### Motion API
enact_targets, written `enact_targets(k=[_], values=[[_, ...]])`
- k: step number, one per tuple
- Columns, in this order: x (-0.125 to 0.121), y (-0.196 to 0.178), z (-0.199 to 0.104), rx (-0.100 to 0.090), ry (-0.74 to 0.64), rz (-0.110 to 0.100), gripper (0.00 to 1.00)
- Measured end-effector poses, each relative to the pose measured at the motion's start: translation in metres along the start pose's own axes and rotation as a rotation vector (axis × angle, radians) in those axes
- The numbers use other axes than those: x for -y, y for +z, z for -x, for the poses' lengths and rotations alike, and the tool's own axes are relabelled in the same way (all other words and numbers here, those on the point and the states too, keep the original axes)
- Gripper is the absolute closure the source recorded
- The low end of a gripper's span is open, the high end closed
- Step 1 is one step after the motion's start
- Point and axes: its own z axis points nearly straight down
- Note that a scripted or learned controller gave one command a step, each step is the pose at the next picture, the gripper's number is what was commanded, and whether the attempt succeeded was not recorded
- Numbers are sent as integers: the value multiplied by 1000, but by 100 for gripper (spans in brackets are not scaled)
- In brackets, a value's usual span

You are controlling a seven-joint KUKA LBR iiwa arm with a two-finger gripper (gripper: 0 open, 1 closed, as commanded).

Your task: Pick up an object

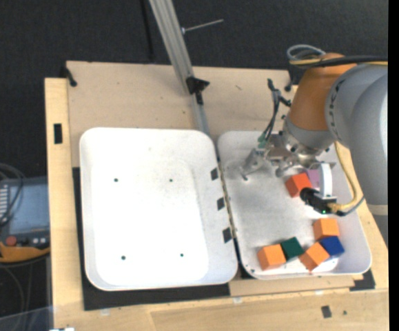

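While the arm [351, 109] reaches in from the right over the right bin [254, 205], the gripper [302, 178] sits low over that bin's far-right part. Can't tell the claw state: wrist body and cabling cover most of it.

An orange-red block [298, 183] sits right at the gripper, with a pale purple piece [314, 178] touching its right side. Whether either one is between the claws or just lying under them, can't tell.

Other blocks, all in the right bin, near corner:
- orange block [326, 227] near the right wall, just below the gripper
- blue block [331, 245] directly under that, touching or nearly so
- orange block [315, 256] just left of the blue one, tilted
- green block [292, 247] between the two lower orange ones
- orange block [271, 256] furthest left of the cluster, against the green one

Left bin [96, 205] lies side by side with the right one; a few small dark dots on its floor.

Bench [116, 88] is tan board. A grey metal strut [175, 40] runs diagonally from the top edge down to the gap between the bins. Off the bench at left, a pendant with a screen [20, 212] and cables.
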Motion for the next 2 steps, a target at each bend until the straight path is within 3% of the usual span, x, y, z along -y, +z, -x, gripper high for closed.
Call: enact_targets(k=[1, 2], values=[[-2, -14, 0, -2, 5, 8, 100], [-12, -74, 4, -2, -5, 11, 100]])
